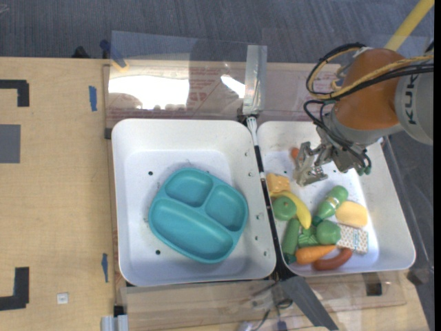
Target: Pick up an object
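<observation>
Fingers (311, 173), state I cannot tell, hover above the banana (296, 206) lying diagonally, tip lower-right.

Toy foods (318, 225) (banana, carrot, greens, sausage) lie heaped in the right bin's (396, 216) near half.

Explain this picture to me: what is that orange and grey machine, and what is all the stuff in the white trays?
It is a robot arm reaching in from the right, seen by one camera fixed above the bench. At its end hangs a metal gripper, its hand, hovering over the right bin. That bin holds toy food: a banana, a carrot, green vegetables and other pieces. The left bin holds a teal divided plate. I see nothing between the fingers, so nothing is picked up yet.
</observation>
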